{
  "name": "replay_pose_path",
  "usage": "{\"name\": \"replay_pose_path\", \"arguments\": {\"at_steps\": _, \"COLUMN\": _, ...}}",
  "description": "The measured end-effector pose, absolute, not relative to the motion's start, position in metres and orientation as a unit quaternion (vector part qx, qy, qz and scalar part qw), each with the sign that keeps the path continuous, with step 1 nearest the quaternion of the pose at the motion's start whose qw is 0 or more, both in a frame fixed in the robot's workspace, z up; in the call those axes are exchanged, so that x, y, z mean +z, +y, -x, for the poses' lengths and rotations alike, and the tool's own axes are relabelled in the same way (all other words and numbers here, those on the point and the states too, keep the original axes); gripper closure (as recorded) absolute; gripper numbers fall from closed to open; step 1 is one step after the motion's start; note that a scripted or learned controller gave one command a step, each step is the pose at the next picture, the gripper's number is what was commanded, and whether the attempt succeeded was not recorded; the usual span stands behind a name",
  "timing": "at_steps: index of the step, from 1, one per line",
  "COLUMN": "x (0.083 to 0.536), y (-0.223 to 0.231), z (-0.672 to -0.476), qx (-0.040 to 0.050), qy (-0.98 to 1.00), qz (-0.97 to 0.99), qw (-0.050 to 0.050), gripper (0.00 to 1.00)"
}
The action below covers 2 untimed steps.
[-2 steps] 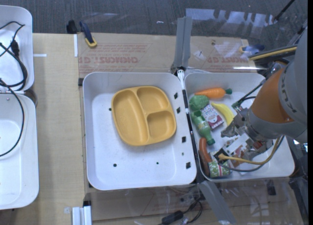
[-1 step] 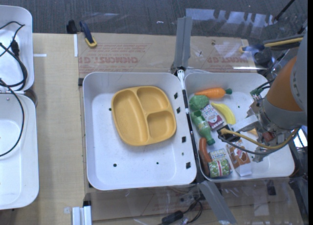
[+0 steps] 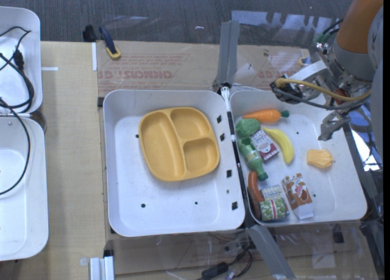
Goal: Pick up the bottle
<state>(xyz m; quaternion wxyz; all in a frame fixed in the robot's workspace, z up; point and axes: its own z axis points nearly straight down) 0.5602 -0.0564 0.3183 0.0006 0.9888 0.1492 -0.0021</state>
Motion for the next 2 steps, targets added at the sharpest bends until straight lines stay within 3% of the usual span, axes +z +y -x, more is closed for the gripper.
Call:
{"name": "replay_pose_path", "arguments": {"at_steps": 1, "x": 0.195, "y": 0.000, "z": -0.510, "qx": -0.0034, "qy": 0.343, "qz": -0.939, "qw": -0.001, "gripper": 0.00}}
{"name": "replay_pose_path", "arguments": {"at_steps": 2, "x": 0.216, "y": -0.072, "z": -0.579, "qx": -0.0025, "qy": 0.311, "qz": -0.950, "qw": 0.000, "gripper": 0.00}}
